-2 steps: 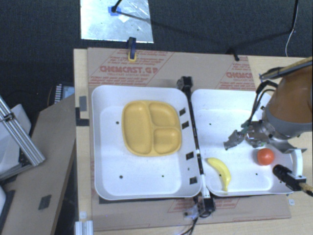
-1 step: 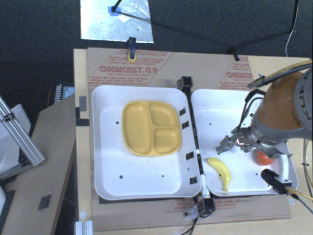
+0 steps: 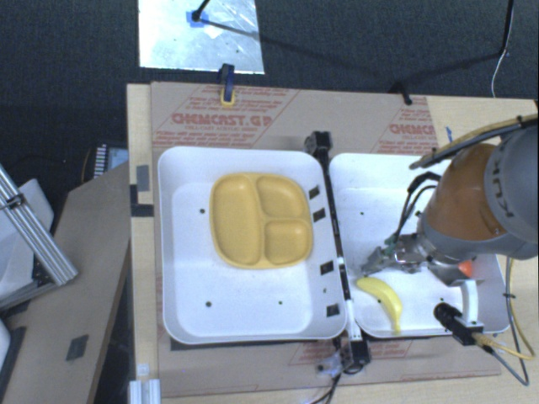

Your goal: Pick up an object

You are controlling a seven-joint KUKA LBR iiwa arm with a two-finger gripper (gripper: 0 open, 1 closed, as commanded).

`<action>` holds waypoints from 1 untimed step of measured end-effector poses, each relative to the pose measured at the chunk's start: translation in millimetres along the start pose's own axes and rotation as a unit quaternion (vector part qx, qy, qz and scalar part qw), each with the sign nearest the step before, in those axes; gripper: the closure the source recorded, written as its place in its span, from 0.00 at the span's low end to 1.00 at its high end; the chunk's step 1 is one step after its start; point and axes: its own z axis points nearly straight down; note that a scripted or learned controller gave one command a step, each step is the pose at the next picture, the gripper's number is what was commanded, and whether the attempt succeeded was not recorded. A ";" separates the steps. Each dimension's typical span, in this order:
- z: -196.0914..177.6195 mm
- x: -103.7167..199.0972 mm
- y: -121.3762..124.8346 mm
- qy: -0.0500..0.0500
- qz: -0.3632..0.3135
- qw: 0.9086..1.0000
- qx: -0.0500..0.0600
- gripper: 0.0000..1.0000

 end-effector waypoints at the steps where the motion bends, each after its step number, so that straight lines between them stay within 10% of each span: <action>1: -13.1 -0.5 1.9 -0.001 0.000 1.000 -0.003 1.00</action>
